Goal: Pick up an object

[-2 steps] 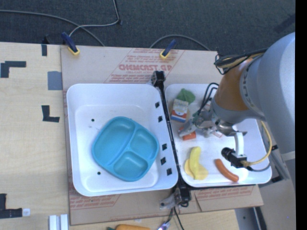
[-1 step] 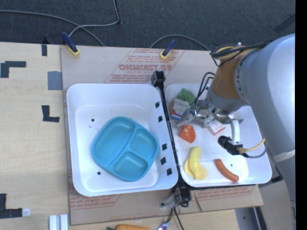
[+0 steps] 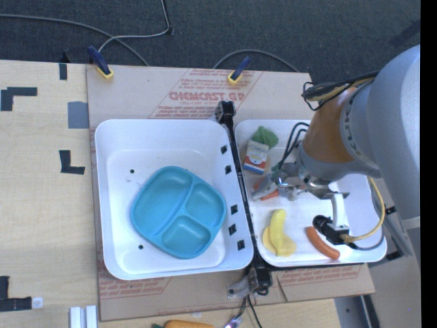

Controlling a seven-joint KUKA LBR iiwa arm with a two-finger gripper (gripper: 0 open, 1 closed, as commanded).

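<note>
Approach step: gripper (image 3: pixel 281 185) low in right bin (image 3: pixel 365 255), grip state can't tell. Carrot (image 3: pixel 268 196) just beside it, banana (image 3: pixel 278 233) below. Next: confirm a grasp before lifting.

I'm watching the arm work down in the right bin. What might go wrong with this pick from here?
1. The gripper sits among close-packed items, the orange-and-white carton and the thin red piece, so it may catch two things or nudge one aside.
2. It works close to the divider between the bins, and may bump that wall.
3. The loose yellow cable by the hot dog may snag as the arm lifts.
</note>
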